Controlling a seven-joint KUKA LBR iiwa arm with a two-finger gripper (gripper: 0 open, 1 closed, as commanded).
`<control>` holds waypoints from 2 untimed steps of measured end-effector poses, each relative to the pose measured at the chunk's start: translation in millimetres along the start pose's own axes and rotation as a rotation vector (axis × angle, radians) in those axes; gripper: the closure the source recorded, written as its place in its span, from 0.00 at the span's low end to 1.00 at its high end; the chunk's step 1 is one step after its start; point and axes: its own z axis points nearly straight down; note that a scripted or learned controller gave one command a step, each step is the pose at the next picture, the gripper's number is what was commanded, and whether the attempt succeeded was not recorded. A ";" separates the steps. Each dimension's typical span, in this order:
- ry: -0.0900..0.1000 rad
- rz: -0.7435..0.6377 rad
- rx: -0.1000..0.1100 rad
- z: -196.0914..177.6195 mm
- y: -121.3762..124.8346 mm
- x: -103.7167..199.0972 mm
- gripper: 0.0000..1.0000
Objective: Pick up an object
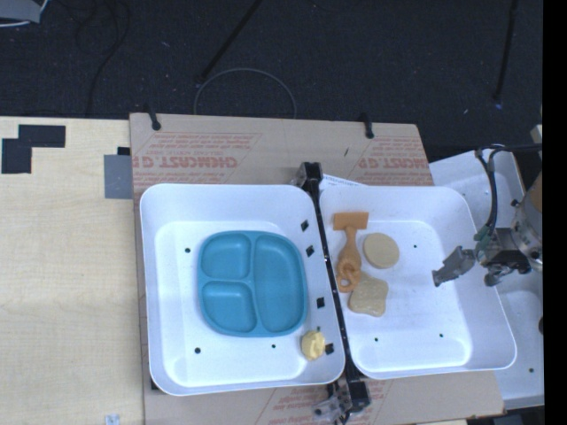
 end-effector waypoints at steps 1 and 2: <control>-0.003 -0.002 -0.012 -5.8 1.9 -0.1 0.00; 0.000 -0.003 -0.005 47.4 -3.5 9.4 0.00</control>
